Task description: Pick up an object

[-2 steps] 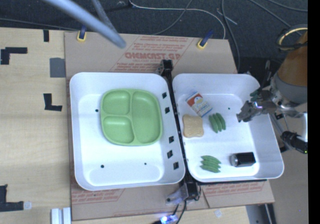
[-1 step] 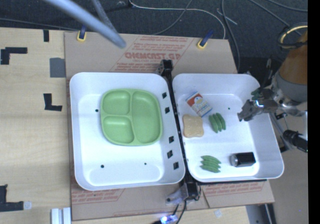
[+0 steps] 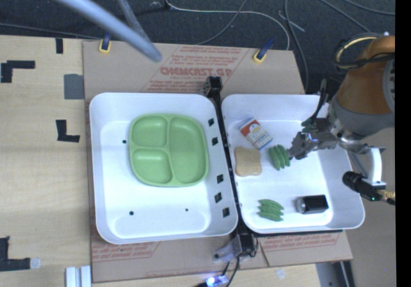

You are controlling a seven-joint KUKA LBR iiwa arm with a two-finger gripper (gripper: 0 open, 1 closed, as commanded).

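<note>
Two white bins are sitting side by side on the bench, and the count is lopsided. The left bin (image 3: pixel 103 170) is carrying just one thing, a green divided plate (image 3: pixel 169 149) with three compartments, lying flat toward the upper middle of the bin floor. The right bin (image 3: pixel 340 215) is holding five things. There is one small carton (image 3: pixel 255 133) with red and blue print lying near the top left, and one tan, bread-like piece (image 3: pixel 247 161) is resting just below it, touching or nearly touching it. Two green ridged pieces are in play: the upper green piece (image 3: pixel 279 156) is lying just right of the tan one, and the lower green piece (image 3: pixel 270 209) is sitting near the front wall. One small black block (image 3: pixel 313 203) is lying to the right of that lower green piece, apart from it. The arm (image 3: pixel 363 96) is reaching in from the right, its orange band showing at the top, and the gripper (image 3: pixel 300 149) is hanging over the right bin just beside the upper green piece, on that piece's right. It is too dark and small to make out how the pincer is standing, so I cannot tell, and nothing is showing between its tips.
</note>
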